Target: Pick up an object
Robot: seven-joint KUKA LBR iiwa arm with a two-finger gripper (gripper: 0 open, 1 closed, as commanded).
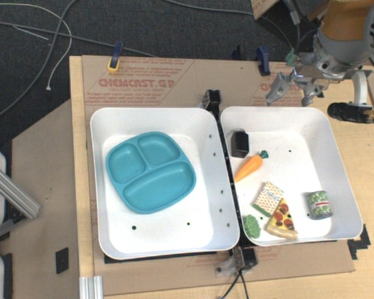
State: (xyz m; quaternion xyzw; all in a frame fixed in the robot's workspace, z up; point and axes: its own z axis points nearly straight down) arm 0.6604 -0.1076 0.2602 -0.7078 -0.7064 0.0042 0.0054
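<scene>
So the toy carrot (249, 167), bright orange plastic with a little green leafy tip, is lying in the right-hand shallow white bin (311, 122), over by its left wall and roughly mid-height in the bin. Its long axis is running diagonally, with the green top pointing up and to the right and the narrow orange end pointing down-left toward the divider between the bins. A small black block (239, 144) is sitting just beside it, a bit further up. The grey two-finger gripper (294, 93) is hanging above the far rim of that same bin, its fingers spread apart with nothing between them, so it's released and gripping nothing. The carrot is lying well apart from it, down and to the left of the fingers. Elsewhere in that bin, a toy pizza slice (282, 220) and a small green-labelled can (320, 204) are resting near the front. The left white bin (106, 229) is carrying a teal divided plastic plate (151, 170).
</scene>
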